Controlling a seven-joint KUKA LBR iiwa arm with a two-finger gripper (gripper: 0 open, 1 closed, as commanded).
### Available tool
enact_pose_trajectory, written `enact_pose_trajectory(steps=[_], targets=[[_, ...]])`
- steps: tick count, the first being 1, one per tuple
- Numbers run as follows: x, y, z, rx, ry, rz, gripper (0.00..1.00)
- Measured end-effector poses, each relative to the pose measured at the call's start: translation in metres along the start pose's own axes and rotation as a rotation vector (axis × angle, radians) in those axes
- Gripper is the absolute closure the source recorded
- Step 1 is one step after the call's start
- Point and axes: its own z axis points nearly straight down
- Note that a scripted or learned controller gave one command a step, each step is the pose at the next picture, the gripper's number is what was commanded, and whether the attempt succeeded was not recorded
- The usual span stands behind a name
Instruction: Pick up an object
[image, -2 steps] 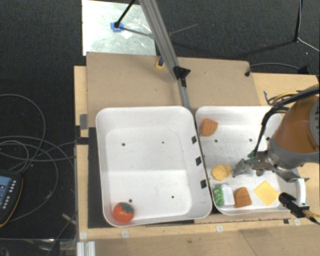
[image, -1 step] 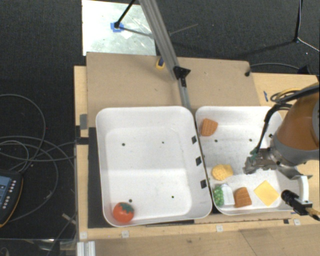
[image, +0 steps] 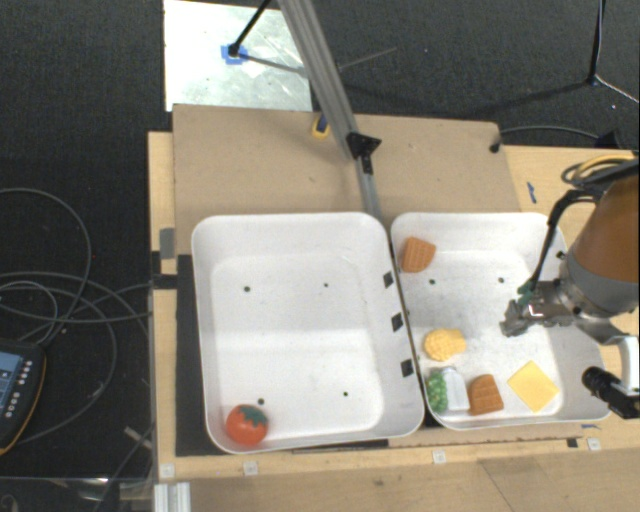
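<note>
In the right bin (image: 470, 232) lie an orange bread-like piece (image: 416, 254) at the back left, a yellow corn-like piece (image: 444, 345), a green and white item (image: 442, 389), a brown piece (image: 485, 394) and a yellow cheese slice (image: 533, 386) along the front. A red tomato (image: 246, 424) rests in the left bin's front left corner. My gripper (image: 522, 315) hangs over the right side of the right bin, above and behind the cheese slice, with nothing seen in it.
The left bin (image: 290, 240) sits beside the right one, with black clips on the shared wall. A slanted metal pole (image: 335, 95) crosses the back. Cables lie on the dark floor at left.
</note>
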Motion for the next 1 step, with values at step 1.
enact_pose_trajectory(steps=[1], targets=[[0.0025, 0.0033, -0.0437, -0.001, 0.0, -0.002, 1.0]])
